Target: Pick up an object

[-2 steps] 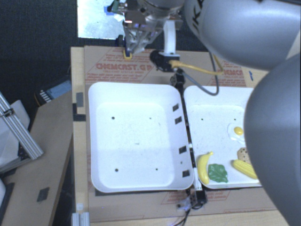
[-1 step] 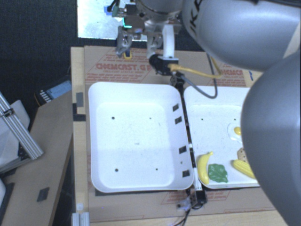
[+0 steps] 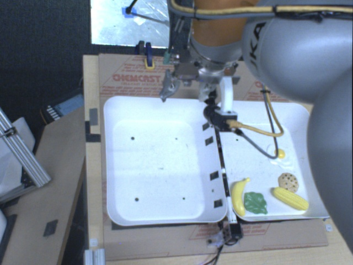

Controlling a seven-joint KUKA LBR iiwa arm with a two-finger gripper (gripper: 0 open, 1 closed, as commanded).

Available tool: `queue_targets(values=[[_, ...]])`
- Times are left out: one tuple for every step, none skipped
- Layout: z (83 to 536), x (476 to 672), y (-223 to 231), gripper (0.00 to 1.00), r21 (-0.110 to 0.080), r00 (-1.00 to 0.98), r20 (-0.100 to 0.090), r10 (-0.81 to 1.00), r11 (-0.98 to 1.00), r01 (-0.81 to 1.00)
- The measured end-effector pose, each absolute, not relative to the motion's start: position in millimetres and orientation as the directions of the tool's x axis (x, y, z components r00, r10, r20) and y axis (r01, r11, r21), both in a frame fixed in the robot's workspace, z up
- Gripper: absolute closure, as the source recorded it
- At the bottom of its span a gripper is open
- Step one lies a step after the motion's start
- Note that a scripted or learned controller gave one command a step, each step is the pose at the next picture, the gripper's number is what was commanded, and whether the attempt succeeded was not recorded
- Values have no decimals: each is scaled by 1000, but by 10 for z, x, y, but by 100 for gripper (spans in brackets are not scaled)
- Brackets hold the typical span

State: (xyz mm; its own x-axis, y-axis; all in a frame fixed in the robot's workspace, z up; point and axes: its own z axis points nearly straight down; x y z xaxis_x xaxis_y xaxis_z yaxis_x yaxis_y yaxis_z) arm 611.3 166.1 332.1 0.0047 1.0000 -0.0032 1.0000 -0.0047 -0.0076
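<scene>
My gripper hangs over the back rim between the two bins, with the left bin just below it. Its fingers are spread open and nothing is between them; the left fingertip points down at the left bin's back edge. The objects lie far from it, at the front of the right bin: a yellow banana, a green leafy piece touching the banana, a yellow corn cob, a round brown cookie and a small yellow-white piece.
The grey arm covers the right bin's back right part. A black divider strip runs between the bins. A blue and yellow clamp sits on the cardboard behind the left bin. An aluminium rail stands at the far left.
</scene>
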Motion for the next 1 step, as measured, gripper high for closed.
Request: queue_targets(values=[[3361,6134,1703,0,1,-2,0,1000,2,1000]])
